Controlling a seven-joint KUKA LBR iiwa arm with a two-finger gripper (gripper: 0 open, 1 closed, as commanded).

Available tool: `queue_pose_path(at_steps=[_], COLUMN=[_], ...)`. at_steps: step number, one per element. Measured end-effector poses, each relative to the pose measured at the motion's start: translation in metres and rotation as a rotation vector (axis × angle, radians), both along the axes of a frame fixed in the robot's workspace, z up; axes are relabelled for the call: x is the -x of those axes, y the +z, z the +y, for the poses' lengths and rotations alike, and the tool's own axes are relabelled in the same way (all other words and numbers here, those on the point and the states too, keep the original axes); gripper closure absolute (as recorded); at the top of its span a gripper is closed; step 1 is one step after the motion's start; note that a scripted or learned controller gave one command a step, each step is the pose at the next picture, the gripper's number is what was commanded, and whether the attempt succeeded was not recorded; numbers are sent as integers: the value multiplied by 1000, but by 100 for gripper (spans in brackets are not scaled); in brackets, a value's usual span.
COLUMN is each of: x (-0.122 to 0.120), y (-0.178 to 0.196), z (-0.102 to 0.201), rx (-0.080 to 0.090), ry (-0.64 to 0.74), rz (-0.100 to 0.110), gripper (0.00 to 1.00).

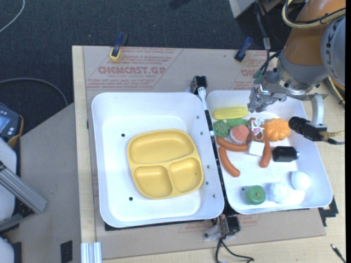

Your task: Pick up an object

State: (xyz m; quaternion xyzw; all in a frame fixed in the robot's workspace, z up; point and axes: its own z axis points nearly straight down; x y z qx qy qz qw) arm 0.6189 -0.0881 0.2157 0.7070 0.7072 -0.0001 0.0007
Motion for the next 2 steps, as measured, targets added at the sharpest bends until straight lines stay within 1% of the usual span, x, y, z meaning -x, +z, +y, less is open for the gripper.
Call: queue_pose_path(at_steps=[1,2], x=[1,-3], y=[1,12], z=[1,-12], rx=[0,1], ry=[0,0], rz=[1,-4], gripper=[100,100])
